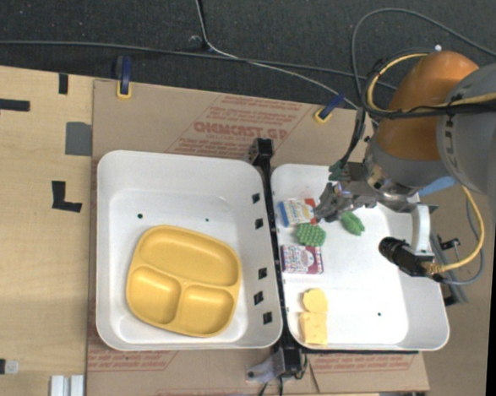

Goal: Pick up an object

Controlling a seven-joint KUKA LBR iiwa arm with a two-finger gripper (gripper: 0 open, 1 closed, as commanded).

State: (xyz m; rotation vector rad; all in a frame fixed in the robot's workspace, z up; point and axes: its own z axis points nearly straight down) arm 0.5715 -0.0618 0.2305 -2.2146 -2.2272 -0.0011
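My gripper [336,204] hangs over the upper left part of the right bin [391,330], with dark fingers pointing down. Just below and left of it lies a green bumpy toy [311,234]. A second green piece [353,223] lies right beside the fingers. A small blue and white packet [295,211] sits to the left of the gripper near the bin's left wall. Lower down lie a pink and white packet [300,258] and a yellow cheese-like piece [313,314]. Nothing is visibly held between the fingers.
The left bin [122,176] holds a yellow divided plate [183,280]. A black divider [265,228] runs between the bins. The arm's grey body and cables [428,163] overhang the right bin's upper right. A black part [401,254] juts over the right bin's right side.
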